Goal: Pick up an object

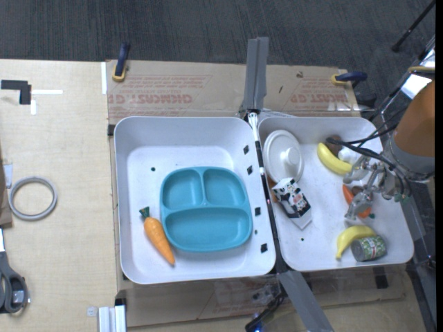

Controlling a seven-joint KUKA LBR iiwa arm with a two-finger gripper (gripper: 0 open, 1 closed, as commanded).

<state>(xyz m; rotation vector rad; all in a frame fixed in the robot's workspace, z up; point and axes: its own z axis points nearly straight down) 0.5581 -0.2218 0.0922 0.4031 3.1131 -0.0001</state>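
The hand (pixel 361 200) hangs low by the right bin's (pixel 315 258) right edge, over a small orange item (pixel 348 193); whether it is parted or grips anything I cannot tell; this looks like the grasp step; next calls for a straight lift.

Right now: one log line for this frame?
gripper: low in right bin | over orange item, grasp unclear | bananas loose | left bin: blue plate, carrot

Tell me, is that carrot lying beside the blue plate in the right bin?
Not quite: the camera view shows the carrot beside the blue plate, but in the left bin, not the right one.
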